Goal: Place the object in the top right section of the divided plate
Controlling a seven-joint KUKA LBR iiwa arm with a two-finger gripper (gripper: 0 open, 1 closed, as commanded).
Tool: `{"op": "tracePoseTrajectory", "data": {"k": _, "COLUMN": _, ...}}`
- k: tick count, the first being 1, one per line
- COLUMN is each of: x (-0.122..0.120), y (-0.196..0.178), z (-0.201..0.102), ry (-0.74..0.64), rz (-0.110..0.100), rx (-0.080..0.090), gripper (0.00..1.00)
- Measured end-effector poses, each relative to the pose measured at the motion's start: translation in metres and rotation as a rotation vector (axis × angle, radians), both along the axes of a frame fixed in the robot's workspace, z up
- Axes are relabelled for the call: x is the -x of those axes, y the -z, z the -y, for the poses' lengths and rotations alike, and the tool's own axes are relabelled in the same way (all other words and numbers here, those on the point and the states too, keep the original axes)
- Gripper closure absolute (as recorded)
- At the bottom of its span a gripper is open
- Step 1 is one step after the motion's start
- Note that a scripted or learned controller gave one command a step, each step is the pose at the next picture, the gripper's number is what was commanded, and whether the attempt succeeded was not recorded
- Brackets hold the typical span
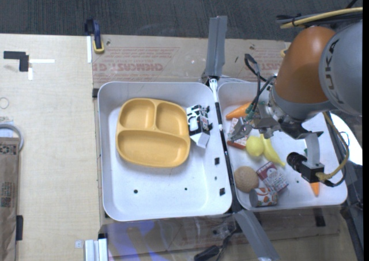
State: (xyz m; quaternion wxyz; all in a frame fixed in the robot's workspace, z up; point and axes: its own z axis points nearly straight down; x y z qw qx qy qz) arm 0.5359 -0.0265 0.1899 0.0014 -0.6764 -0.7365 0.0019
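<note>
The yellow divided plate [153, 132] (three sections, glossy) is lying in the left bin [109, 156]. Right of it, the gripper [247, 129] is hovering; its grasp cannot be told.

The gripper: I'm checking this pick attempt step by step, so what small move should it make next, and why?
Probably a short descent onto the yellow item in the right bin. The gripper hangs over the bin's pile with nothing visibly between its fingers, and every section of the divided plate in the left bin awaits an object. Its finger state is unclear.
</note>
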Motion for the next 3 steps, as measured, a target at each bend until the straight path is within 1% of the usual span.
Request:
{"op": "tracePoseTrajectory", "data": {"k": 1, "x": -0.001, "y": -0.007, "z": 0.001, "ry": 0.002, "rz": -0.003, "rx": 0.001, "gripper": 1.00}}
{"op": "tracePoseTrajectory", "data": {"k": 2, "x": 0.042, "y": -0.019, "z": 0.022, "ry": -0.149, "rz": 0.001, "rx": -0.001, "gripper": 1.00}}
{"op": "tracePoseTrajectory", "data": {"k": 3, "x": -0.015, "y": -0.093, "z": 0.004, "ry": -0.127, "rz": 0.002, "rx": 0.001, "gripper": 1.00}}
